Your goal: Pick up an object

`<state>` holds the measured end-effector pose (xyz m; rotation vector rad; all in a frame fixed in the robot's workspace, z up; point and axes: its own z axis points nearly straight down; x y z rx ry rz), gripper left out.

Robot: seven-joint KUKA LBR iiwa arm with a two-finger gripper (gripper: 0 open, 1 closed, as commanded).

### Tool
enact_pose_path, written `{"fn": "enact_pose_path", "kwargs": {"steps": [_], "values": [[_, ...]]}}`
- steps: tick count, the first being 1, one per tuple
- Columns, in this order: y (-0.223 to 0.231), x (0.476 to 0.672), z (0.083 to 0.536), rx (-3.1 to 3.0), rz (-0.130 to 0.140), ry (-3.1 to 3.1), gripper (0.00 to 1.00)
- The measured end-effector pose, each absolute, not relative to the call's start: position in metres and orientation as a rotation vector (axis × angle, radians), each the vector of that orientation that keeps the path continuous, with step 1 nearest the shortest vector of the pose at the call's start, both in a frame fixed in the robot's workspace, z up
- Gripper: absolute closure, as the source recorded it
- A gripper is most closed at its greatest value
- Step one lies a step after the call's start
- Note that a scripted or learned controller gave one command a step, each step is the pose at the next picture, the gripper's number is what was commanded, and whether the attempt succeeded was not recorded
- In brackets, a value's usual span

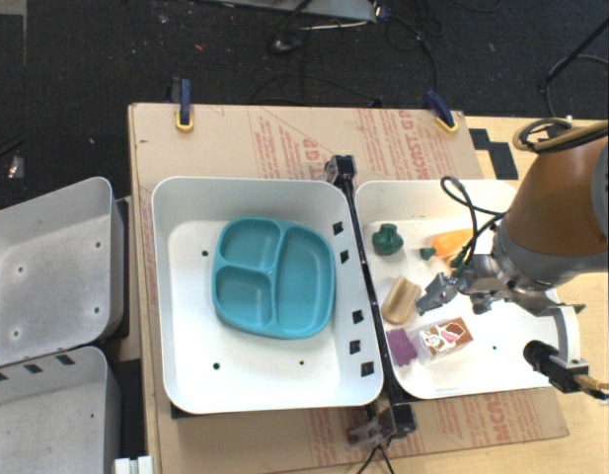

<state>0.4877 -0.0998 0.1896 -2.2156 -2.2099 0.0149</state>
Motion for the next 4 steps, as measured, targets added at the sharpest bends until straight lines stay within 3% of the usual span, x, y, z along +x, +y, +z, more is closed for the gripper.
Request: {"fn": "enact_pose_path", "kwargs": {"steps": [1,3,4], "values": [[-0.1,0.491,0.196,-2.22,0.001,-2.221,0.0],[-0.109,0.491,0.117,-2.235,-0.011,-2.229,0.0],[-0.111,0.493,0.127,-2.243,-0.013,-2.231,1.0]]}}
